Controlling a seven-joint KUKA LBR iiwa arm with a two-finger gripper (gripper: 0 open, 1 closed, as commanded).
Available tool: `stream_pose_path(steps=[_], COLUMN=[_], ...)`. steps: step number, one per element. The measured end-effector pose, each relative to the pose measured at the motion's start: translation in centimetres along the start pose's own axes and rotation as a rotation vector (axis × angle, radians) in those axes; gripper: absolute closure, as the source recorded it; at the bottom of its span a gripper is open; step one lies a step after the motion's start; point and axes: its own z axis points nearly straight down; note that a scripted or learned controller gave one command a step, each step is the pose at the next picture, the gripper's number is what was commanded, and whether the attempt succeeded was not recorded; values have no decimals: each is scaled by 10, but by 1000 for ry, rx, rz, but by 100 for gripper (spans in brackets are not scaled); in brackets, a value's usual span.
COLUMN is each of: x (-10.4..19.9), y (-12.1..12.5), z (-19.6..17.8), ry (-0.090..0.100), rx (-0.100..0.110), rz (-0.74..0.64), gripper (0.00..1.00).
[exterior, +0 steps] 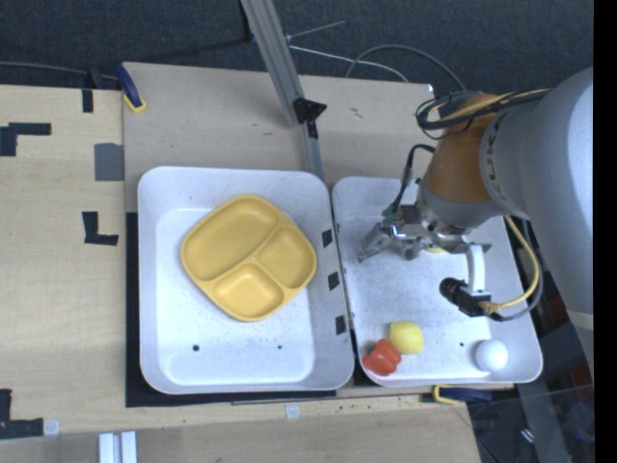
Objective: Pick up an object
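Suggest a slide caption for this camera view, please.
Gripper over the right bin; yellow tray in the left.

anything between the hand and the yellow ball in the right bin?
Nothing: in the camera view, bare white bin floor separates the hand from the yellow ball.

Even, soft overhead light, faint shadows, mild blur, low resolution, no glare

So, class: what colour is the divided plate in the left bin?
Yellow divided plate, clearest in the camera view.
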Motion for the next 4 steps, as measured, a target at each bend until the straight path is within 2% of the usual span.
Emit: stream_pose_path(steps=[1,4], x=[1,10], y=[1,7], z=[-13,-148], ry=[1,0], rx=[-4,-11], rz=[-1,-1], gripper=[100,100])
